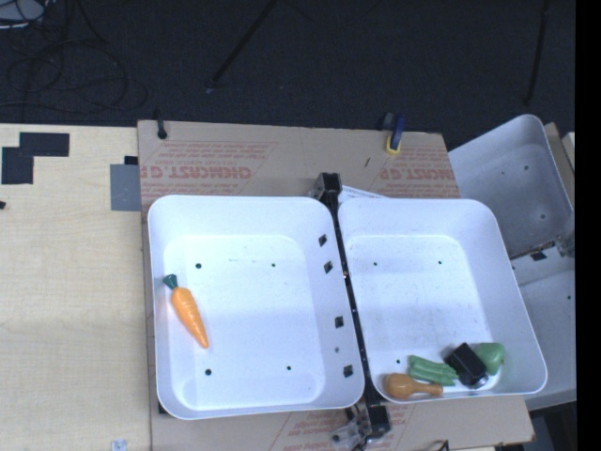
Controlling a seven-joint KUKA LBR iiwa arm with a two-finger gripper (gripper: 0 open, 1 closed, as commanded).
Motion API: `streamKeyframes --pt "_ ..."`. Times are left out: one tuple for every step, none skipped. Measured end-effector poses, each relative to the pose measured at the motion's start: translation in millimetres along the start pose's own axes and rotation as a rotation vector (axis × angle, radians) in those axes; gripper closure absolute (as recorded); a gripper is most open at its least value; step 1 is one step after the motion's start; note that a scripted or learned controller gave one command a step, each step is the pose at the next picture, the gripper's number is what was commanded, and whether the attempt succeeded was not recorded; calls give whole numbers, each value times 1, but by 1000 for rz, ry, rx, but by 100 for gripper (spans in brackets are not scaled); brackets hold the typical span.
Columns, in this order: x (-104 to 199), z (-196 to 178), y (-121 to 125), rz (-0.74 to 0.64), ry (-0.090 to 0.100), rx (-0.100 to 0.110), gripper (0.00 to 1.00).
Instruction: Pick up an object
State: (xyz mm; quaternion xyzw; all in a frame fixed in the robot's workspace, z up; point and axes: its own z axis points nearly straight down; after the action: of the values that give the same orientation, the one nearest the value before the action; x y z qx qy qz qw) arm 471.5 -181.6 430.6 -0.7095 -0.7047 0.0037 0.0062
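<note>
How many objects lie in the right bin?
4, clustered in the near right corner of the right bin: a tan pear-like piece, a green pod, a black block, a green piece. More may hide beneath.

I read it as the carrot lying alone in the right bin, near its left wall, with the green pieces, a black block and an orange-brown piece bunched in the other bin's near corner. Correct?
Not quite: the camera view shows the carrot alone in the left bin, near its left wall. The green pieces, black block and orange-brown piece are bunched in the right bin's near corner.
</note>
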Motion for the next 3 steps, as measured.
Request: streamKeyframes --pt "33 75 12 -9 -1 -6 100" --pt "142 -24 4 -20 -2 -22 100" --pt "192 -112 2 -14 -3 -21 100"
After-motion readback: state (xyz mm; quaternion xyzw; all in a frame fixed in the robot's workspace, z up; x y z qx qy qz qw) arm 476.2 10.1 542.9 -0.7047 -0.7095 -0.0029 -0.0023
